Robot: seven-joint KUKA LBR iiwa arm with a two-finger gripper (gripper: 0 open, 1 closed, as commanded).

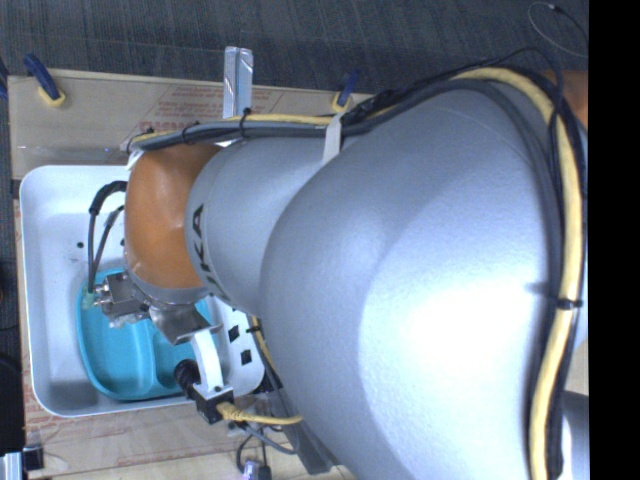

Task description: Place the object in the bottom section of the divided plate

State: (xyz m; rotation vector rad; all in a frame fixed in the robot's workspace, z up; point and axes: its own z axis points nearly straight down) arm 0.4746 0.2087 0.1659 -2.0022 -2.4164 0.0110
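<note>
Overhead slanted view of the bench. The grey arm [420, 268] reaches in from the right and covers most of the scene; its orange band [160, 223] sits above the wrist, which hangs over the white bin [45, 268] at the left. The gripper [130, 313] is down over the blue divided plate [120, 363], which lies in the near part of that bin, against its lower wall; whether the gripper is spread or pressed together cannot be told, since the wrist hides it, and no object can be made out in its grasp.

Judged step: lowering to, or working at, the plate. To do it well, the tool should be centred over the bottom section before release; the descent should be slow and vertical, so that the plate is not pushed along the bin floor; the object should be let go close to the plate surface, so that it does not bounce over a divider; the black cables [97, 223] looping beside the wrist should be kept off the bin rim.

The plate: glossy turquoise plastic, with a rounded raised rim and smooth shallow wells; 1 curved corner and part of 1 well are exposed, the rest lying under the wrist; the dividers cannot be traced from here. It looks light and likely to slide on the smooth bin.
</note>
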